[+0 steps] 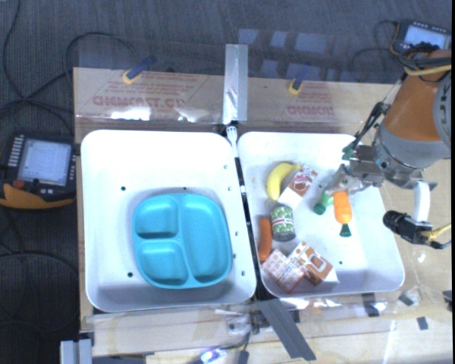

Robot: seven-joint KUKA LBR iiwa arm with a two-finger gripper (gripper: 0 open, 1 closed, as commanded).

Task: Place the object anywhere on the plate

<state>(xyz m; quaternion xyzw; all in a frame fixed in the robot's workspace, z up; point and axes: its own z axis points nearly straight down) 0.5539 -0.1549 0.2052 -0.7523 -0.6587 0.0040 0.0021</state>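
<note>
One gripper (pixel 335 184) is hanging low over the right bin (pixel 379 268), at about two o'clock from that bin's middle; its fingers are too blurred against the clutter to tell how far apart they are standing or whether anything is sitting between them. Just beside it, at five o'clock, a toy carrot (pixel 342 210) is lying with its green top pointing down. At nine o'clock from the gripper a banana (pixel 279 178) is lying, with a small red-and-white packet (pixel 302 180) touching it. Further toward seven o'clock a green-labelled can (pixel 282 222), a sausage (pixel 265 238) and two cartons (pixel 299 268) are crowding together. In the left bin (pixel 106 165), a blue compartment plate (pixel 182 238) is resting, well apart from the gripper.
</note>
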